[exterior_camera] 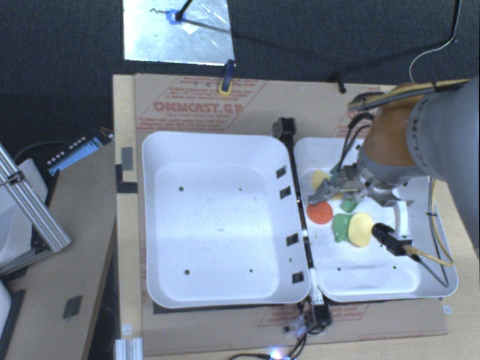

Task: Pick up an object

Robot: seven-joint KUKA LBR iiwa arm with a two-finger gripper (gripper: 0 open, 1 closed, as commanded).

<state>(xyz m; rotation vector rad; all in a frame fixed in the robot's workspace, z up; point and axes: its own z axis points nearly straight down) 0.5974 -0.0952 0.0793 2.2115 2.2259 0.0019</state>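
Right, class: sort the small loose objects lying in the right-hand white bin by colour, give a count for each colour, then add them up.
Yellow: 2, a small yellow piece near the bin's top left and a rounded yellow object lower down.
Green: 2, a small green piece and a larger green object.
Red-orange: 1, a round red-orange disc.
Total: 5

Counter [127, 223]: we see a pale wooden top, viewed from above at a slant.
Cardboard sheet [202, 103]: lies flat on the counter, brown with red printed lettering, under both bins.
Left bin [217, 223]: shallow and white, resting on the cardboard.
Right bin [375, 280]: shallow and white, just beside the left bin, their edges touching along a row of black clips.
Yellow clamp [225, 85]: we find it at the cardboard's far edge.
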